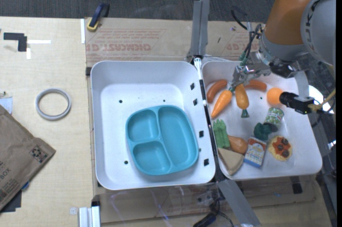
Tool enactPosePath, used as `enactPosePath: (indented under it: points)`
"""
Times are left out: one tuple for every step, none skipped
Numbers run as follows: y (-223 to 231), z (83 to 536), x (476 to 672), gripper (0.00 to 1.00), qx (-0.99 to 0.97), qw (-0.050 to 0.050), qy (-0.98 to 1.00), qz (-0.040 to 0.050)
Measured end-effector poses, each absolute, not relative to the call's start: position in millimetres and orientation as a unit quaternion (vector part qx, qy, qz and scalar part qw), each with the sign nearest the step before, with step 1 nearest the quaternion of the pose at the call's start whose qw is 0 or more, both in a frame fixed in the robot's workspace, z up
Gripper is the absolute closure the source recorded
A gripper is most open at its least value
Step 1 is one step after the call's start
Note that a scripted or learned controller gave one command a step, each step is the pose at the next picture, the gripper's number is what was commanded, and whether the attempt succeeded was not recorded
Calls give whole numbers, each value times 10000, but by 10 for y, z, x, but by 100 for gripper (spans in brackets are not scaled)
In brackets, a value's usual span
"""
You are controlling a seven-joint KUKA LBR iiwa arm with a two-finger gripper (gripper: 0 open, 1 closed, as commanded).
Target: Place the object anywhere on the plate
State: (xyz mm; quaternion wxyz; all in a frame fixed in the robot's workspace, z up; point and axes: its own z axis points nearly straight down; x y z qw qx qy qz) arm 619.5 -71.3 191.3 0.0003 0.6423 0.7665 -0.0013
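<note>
Gripper point(239, 75) over right bin point(315, 159): fingers' state cannot tell; carrot point(222, 103) just below-left, long axis diagonal; plate point(161, 139) well left, left bin point(107, 114)

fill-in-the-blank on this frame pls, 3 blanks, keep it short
1. The blue plate lies in the ___ bin of the camera view.
2. The plate has ___ compartments.
3. The claw is over the ___ bin, among the toy food, near a carrot.

Missing words: left; three; right
</note>
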Motion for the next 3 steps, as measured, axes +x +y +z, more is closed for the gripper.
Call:
enactPosePath:
  points:
    - [101,1928,5284,100,4928,-6,8701,-6]
    - [770,1909,5171,100,4008,-6,9161,-7]
    - [767,1910,5172,0,4009,-5,9161,-6]
